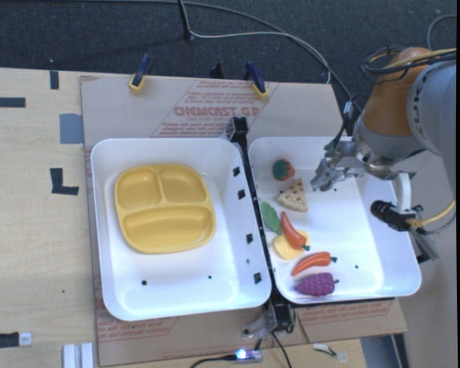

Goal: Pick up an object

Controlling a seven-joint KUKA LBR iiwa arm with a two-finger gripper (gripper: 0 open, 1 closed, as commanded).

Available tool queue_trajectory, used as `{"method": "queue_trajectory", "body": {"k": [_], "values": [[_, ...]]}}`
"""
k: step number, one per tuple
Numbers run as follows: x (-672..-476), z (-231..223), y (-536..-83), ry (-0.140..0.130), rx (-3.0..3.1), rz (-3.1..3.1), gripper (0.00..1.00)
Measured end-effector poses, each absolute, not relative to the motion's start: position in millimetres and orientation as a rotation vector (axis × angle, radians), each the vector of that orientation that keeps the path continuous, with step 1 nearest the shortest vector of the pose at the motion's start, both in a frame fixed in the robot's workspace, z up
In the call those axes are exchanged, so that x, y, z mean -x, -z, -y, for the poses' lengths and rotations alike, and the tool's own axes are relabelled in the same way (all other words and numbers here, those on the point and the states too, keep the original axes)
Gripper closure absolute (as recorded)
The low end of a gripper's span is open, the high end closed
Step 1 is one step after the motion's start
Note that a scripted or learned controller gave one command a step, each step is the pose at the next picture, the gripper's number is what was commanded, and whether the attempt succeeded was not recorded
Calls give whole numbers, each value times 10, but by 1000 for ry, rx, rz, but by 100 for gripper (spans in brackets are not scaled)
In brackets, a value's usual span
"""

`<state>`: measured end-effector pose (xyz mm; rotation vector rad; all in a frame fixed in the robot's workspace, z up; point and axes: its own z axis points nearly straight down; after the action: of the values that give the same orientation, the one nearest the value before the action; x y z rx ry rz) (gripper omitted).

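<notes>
Grey gripper (327,176) hovers w/ fingers spread, nothing btwn them, near right bin's (383,274) far edge, just beside the cheese wedge (294,198), likely the pick target. Other toy food sits along the bin's left wall; yellow tray (165,208) fills left bin (107,282).

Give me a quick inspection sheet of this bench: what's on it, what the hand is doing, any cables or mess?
Surface: cardboard sheet bearing two white bins, left bin and right bin.
Job's things: toy foods in the right bin: strawberry, cheese wedge, green leaf, two red peppers, purple grapes.
Clutter: yellow divided tray in the left bin.
Hand: hand low over the right bin, beside the cheese wedge; nothing seen between its fingers.
Cables: black cable behind the bench.
Surroundings: two clamps on the cardboard's far edge.
</notes>
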<state>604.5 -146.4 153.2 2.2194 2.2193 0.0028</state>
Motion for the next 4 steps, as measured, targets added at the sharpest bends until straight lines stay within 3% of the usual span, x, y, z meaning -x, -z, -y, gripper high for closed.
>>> {"method": "queue_trajectory", "body": {"k": [1, 2, 3, 4], "values": [[-6038, 1463, -2161, -5, -2218, -2219, 100], [-6038, 1462, -2236, 0, -2221, -2222, 100], [-6036, 876, -2251, -1, -2217, -2227, 100], [-5852, 420, -2233, 0, -2218, -2226, 100]]}}
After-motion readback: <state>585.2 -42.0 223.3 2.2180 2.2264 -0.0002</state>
